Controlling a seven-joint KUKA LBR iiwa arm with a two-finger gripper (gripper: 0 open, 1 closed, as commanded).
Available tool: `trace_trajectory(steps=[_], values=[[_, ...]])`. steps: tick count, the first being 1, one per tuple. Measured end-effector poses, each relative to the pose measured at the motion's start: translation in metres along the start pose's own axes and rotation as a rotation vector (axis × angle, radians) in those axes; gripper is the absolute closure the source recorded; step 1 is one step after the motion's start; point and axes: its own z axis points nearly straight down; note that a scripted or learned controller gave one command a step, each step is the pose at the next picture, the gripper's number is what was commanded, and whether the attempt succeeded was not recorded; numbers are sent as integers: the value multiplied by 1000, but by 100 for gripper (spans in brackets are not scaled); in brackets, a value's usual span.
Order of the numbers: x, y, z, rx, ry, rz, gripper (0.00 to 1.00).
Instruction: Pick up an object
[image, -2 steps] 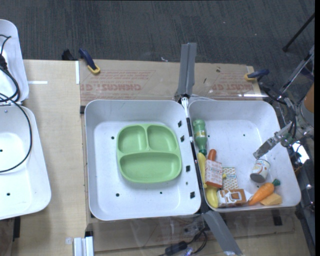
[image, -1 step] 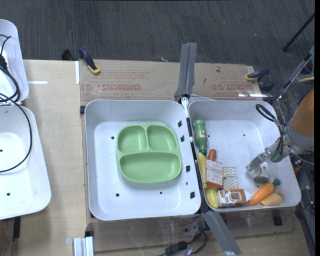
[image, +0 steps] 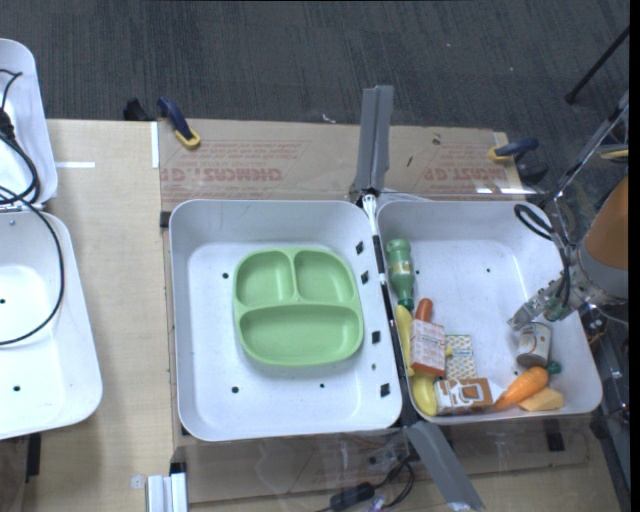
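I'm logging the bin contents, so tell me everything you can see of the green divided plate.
The green divided plate is pale green, rounded-square, and looks like matte plastic. Raised ridges split it into three compartments: two small ones at the far side and one wide one nearer the camera. It lies flat and upright near the middle of the left bin, resting on the bin's white floor and apart from all its walls. Nothing lies in any compartment, and nothing else touches it.
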Motion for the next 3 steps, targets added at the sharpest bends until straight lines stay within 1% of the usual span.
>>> trace_trajectory(steps=[1,2,3], values=[[90,-10,-130,1,2,-274,100],[42,48,-145,2,2,-214,100],[49,52,-73,3,4,-93,100]])
